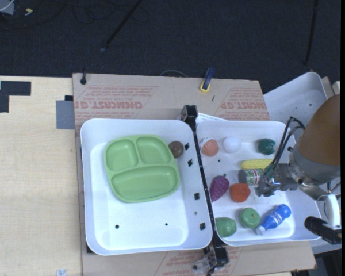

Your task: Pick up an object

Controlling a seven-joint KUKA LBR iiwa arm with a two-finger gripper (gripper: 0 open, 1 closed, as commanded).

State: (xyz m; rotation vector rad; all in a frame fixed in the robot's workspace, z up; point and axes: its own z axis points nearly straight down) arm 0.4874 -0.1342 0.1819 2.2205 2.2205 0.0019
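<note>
arm (325,140): reaches in from the right, over the right bin's right half.
gripper (267,187): low over the middle of the right bin, just beside the can and the tomato; its state cannot be told.
right bin (287,234): white, on the right half of the surface, holding small toy foods.
can (252,177): lying at the bin's centre, touching or nearly touching the gripper.
corn (255,164): yellow, just behind the can.
tomato (239,192): red, in front of the can.
grapes (219,187): purple, near the bin's left wall.
bottle (274,218): blue, tilted, near the front edge.
apple (250,217): green, left of the bottle.
pear (226,227): green, at the front left corner.
peach (210,148): orange, near the back left corner.
egg (232,144): white, beside the peach.
pepper (266,146): dark green, near the back edge.
left bin (98,223): white, holding the tray.
tray (141,168): green, three compartments, in the back half.
ball (176,149): brown, at the tray's right back corner.
</note>
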